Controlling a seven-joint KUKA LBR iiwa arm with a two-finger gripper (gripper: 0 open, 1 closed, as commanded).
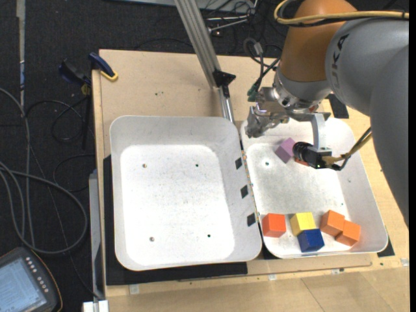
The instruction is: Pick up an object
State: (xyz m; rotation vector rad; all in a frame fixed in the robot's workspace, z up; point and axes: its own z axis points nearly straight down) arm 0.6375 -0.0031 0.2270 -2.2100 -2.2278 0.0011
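Dark carpet strewn with black cables surrounds the tan wooden worktop (162, 83) that we look down on at a slant, and on it two shallow white bins sit side by side, their inner rims touching. We see the left bin (130, 132) with only dark specks on its floor. In the right bin (370, 229) a purple block (285, 150) lies near the far end, and along the near edge sit an orange-red cube (273, 224), a yellow cube (302, 222) with a blue cube (311, 240) just in front of it, and two orange blocks (342, 227) touching each other at the near right. Our grey arm with its orange band (311, 38) reaches in from the right, and the hand (260, 123) hangs over the far left corner of the right bin, near the purple block yet apart from it. We cannot tell whether the hand is spread or clenched, and we see nothing gripped in it. A slanted metal bar (198, 34) crosses the far side of the worktop, and a blue and yellow clamp (101, 65) sits at its far left corner.
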